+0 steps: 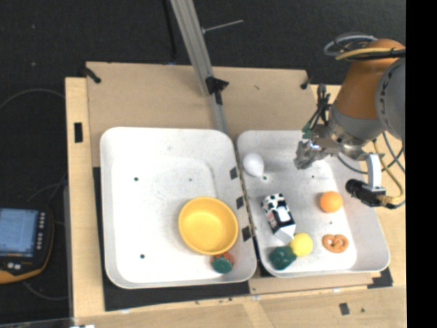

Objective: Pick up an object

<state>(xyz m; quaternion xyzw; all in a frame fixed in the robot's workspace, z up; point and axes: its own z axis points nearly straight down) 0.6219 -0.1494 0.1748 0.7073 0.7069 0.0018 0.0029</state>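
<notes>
Your desk [157,94] carries two shallow white plastic bins side by side, and nothing has been lifted from either one yet, so judge the pick as not begun in any way that counts.

The left bin [150,162] holds the biggest item, a round yellow plastic bowl [208,224], sitting toward the bin's near right corner. Just past the bowl, tight in that same corner, lies a small green and red toy piece [223,262].

The right bin [355,251] holds most of the candidates. Near its middle rests a black and white patterned carton [278,214], tilted on its side. A white egg-shaped object [253,164] sits by the bin's far left edge. An orange ball [330,201] lies toward the right edge, and a small brown pretzel-shaped toy [335,242] lies nearer the front right corner. A yellow lemon-like ball [302,244] touches a dark green rounded toy [280,257] along the near edge.

The grey arm with its orange band [362,87] reaches over the far right corner of the right bin. Its gripper [305,154] hangs above bare bin floor, apart from every object. I cannot tell from this angle whether the jaws are apart or together; nothing shows between them.

What is left for you: choose a target, descend, close, and lift.
</notes>
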